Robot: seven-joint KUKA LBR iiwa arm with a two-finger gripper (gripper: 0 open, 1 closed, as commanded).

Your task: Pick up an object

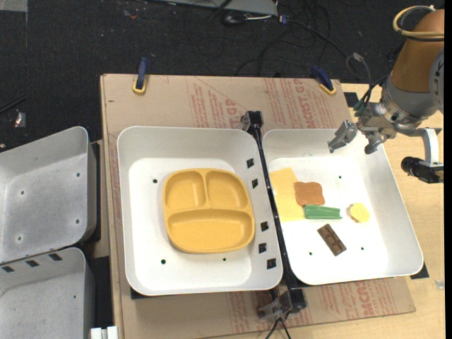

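The gripper (357, 138) is hanging above the upper right corner of the right bin (395, 256), its two fingers spread apart and holding nothing. Taking the brown slice (308, 193) as the landmark, a flat yellow sheet (284, 189) is lying just to its left and touching it, a green stick (323, 212) is sitting just below it, a small yellow piece (359, 212) is resting beyond the stick's right end, and a dark brown bar (330, 239) is lying lower still, set apart from the rest. The left bin (134, 267) is carrying a yellow divided plate (209, 210). These pieces are looking like light, stiff toy food, probably smooth plastic and liable to slip, not fragile. The green stick seems the easiest take: narrow, so the fingers could be closing across its short width at mid-length. The flat sheet is offering little edge to catch. The cardboard (205, 94) under the bins is bearing red printed lettering, turned and faint; it is not reading clearly.
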